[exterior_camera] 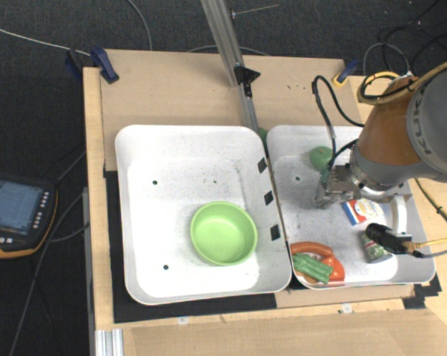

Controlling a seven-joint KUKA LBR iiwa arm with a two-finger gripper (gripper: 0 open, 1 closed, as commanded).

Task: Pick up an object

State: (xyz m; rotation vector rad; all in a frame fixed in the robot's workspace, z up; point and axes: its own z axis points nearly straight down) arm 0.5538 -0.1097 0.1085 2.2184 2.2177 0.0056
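In the camera view, an orange plate of green vegetables (316,265) lies nearest, at the right bin's (297,170) front edge. The claw (333,194) hangs low mid-bin, between a green round toy (321,156) and a blue-and-white packet (360,211); I cannot tell its state. Judged the reaching step; next comes a descent onto one item. A light green plastic bowl (223,233) sits in the left bin (145,150).

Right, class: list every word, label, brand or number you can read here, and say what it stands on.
None can be read.
Small packet with red and blue print, in the right bin: too blurred to read.
Arm's grey housing, dark letter strokes at the picture's edge: cut off, unreadable.
Handheld screen left of the bench: too small to read.
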